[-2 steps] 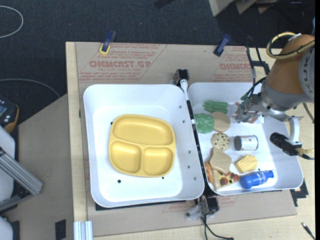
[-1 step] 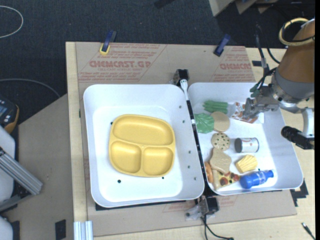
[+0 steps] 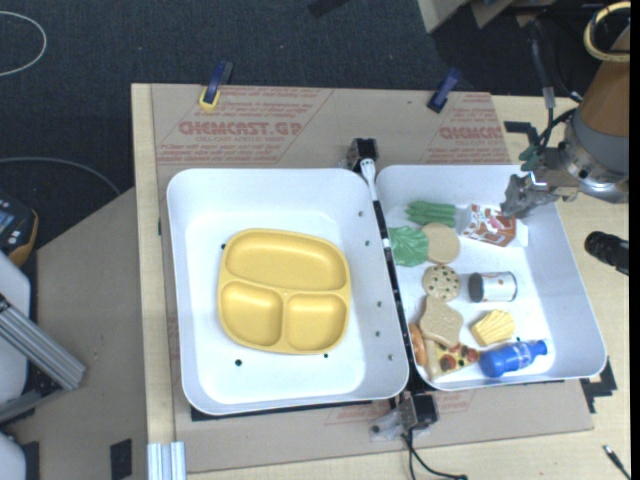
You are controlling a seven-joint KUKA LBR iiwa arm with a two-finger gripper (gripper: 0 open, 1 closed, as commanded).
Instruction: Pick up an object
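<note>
Hovering at the right bin's far edge, the gripper is seen just above a red-and-white packet; jaws' state cannot be told.

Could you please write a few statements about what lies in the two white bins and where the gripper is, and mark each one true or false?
1. The yellow three-compartment plastic tray lies in the left white bin. True.
2. The blue plastic bottle lies in the far corner of the right white bin. False: it lies near that bin's near edge.
3. The gripper is over the right bin's far part, by the red and white packet. True.
4. The round chocolate-chip cookie rests in one of the tray's compartments. False: it lies in the right bin.
5. The green leafy toy lies close to the divide between the bins. True.
</note>
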